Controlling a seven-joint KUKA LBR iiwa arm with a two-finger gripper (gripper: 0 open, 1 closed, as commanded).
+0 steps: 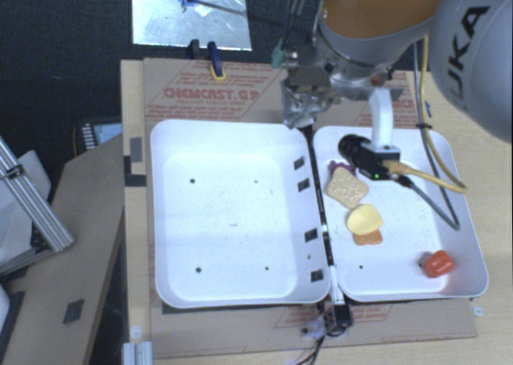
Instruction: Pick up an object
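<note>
We see the gripper [302, 111] at twelve o'clock over the bins' divider; its state we cannot tell; cracker [347, 188], chip [363, 218], tomato [437, 263] lie in the right bin [461, 219].

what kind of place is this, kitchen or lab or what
Most likely a robotics lab or test cell: a KUKA arm hangs over two white bins taped onto cardboard, with toy food such as a cracker in the right bin and aluminium framing nearby.
</note>
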